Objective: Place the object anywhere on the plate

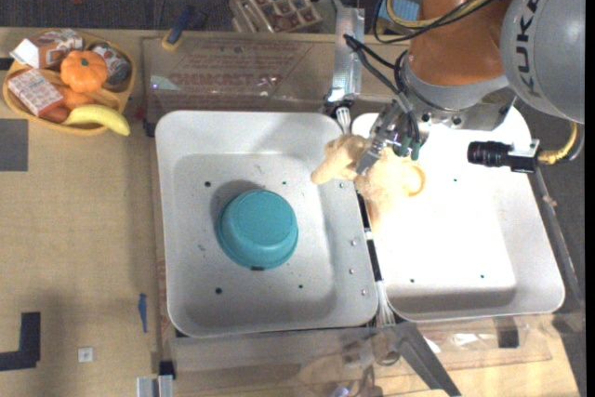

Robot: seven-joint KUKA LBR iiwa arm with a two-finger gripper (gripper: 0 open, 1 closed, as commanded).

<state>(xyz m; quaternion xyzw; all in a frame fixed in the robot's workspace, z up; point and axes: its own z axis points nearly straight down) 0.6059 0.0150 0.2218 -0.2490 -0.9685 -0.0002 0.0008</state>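
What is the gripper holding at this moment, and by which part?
The gripper holds a pale cream, soft, lumpy object by its upper right part, above the rim between both white bins.

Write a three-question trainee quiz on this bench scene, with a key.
1. True or false: the teal plate sits in the left bin.
2. Where is the pale soft object relative to the two bins?
A. In the middle of the left bin
B. Over the seam between the bins, by the gripper
C. On the teal plate
3. Fill in: the basket at the far left holds a banana and an orange ____.

Key: 1 true; 2 B; 3 pumpkin.
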